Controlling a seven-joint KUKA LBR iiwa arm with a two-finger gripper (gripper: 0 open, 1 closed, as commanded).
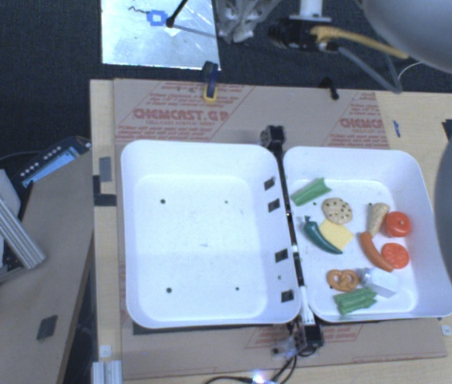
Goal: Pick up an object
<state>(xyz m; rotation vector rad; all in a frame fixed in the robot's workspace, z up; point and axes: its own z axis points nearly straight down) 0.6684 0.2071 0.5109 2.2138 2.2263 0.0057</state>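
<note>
Rightward — toy food (354,242), right bin (427,206)

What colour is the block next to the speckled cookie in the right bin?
Pale yellow. The block lies just below the cookie, seen in the camera view.

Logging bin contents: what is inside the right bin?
The right bin holds toy food: two tomatoes, cookie, cheese, pretzel, green pieces. Anything beneath them is hidden.

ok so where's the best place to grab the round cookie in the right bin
Take the cookie from straight above, pincer across its round edge. It lies flat, with bare bin floor above and to its right; the yellow block crowds its lower edge, so probably close the fingers left to right.
</note>
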